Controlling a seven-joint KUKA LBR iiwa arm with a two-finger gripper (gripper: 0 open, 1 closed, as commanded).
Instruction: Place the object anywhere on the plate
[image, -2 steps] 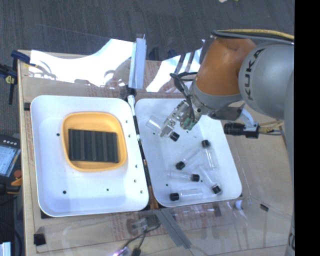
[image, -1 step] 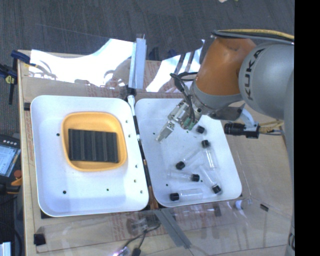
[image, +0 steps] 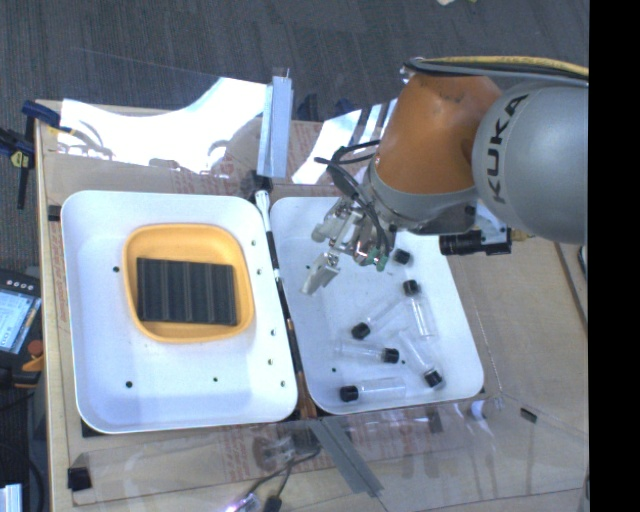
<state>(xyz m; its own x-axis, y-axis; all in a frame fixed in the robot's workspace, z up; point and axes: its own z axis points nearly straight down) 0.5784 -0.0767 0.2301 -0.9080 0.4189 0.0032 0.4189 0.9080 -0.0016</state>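
1. Nearest my view, a clear plastic tube with a black cap (image: 372, 387) lies by the front rim of the shallow white right-hand bin (image: 458, 345).
2. Five more capped clear tubes (image: 420, 315) lie scattered across that bin's middle and right side, some touching, some apart.
3. I see the two-finger gripper (image: 335, 258) hanging over the rear left part of the same bin; I cannot tell whether it is open or closed, nor whether it holds anything.
4. Its grey arm with the orange band (image: 430, 130) reaches in from the right.
5. A rounded-square yellow plate (image: 132, 290) sits in the shallow white left-hand bin (image: 90, 360), with a dark ribbed rectangular insert (image: 188, 290) at its centre.
6. Every tube lies well apart from the plate, across the seam between the bins.
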